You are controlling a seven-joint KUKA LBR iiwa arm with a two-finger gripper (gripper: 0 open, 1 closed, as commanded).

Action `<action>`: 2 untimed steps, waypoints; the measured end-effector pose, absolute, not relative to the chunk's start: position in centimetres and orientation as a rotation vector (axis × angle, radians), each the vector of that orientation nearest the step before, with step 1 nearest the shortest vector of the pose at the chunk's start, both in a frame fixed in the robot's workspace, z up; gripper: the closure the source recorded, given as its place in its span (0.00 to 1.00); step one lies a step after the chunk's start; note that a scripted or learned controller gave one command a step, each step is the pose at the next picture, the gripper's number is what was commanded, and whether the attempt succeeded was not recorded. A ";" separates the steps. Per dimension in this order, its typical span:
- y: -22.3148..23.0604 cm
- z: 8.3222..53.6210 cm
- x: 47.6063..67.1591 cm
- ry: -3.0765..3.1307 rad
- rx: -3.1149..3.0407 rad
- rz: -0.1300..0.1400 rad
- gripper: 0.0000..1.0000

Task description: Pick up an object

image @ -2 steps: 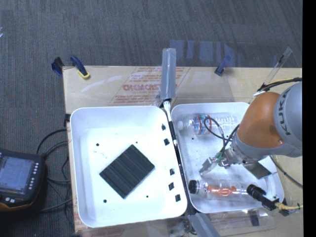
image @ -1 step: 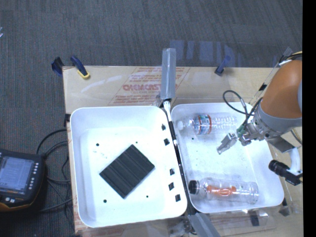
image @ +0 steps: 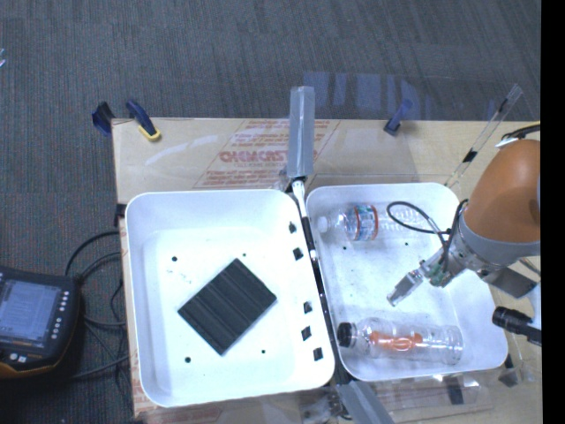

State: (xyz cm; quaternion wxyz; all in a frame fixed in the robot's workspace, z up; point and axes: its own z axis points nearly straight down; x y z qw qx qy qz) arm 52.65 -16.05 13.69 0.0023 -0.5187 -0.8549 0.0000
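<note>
Camera view: in the right bin [image: 481, 203], the gripper [image: 399, 294] hangs between two bottles [image: 402, 338]; finger state unclear.

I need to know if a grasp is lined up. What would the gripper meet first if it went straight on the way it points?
The gripper points down and left at bare floor of the right bin, between the small bottle and the large bottle. It would probably meet the floor first; depth is unclear.
</note>
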 end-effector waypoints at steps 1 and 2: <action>-10.9 8.5 61.1 -2.640 -1.687 0.004 0.00; -12.5 11.9 63.7 -2.501 -1.854 0.023 0.00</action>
